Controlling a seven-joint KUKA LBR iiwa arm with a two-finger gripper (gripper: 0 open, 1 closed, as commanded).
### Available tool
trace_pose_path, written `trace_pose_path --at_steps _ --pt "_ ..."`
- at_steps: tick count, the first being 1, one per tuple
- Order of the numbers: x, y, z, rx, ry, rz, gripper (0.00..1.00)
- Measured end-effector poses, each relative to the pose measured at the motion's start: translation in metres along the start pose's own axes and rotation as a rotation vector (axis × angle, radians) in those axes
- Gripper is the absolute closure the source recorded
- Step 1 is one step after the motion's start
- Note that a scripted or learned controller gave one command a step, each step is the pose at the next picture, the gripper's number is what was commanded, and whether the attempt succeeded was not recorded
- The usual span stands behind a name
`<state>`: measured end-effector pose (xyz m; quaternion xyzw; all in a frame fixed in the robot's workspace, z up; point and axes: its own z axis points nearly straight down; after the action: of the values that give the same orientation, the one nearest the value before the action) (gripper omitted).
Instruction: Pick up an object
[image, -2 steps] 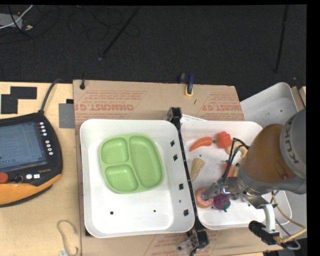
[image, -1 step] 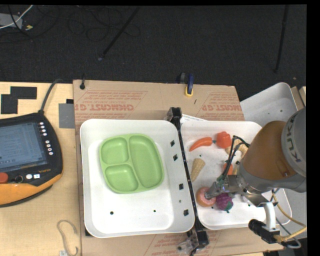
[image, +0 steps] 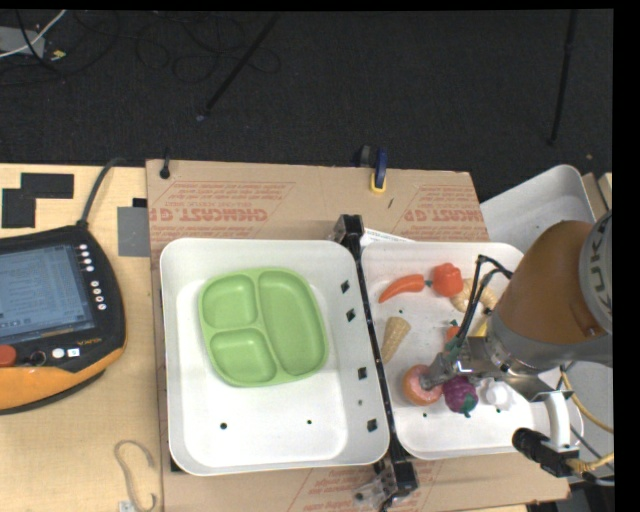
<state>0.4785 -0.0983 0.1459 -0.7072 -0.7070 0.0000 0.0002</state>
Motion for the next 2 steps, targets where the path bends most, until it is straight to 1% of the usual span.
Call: trace_pose_path --at_steps 1,2 --pt "0.009 0.003 -0.048 -0.001 0.000 -0.001 1.00" --pt "0.008 0.004 -0.083 -0.001 0.000 0.000 1.00"
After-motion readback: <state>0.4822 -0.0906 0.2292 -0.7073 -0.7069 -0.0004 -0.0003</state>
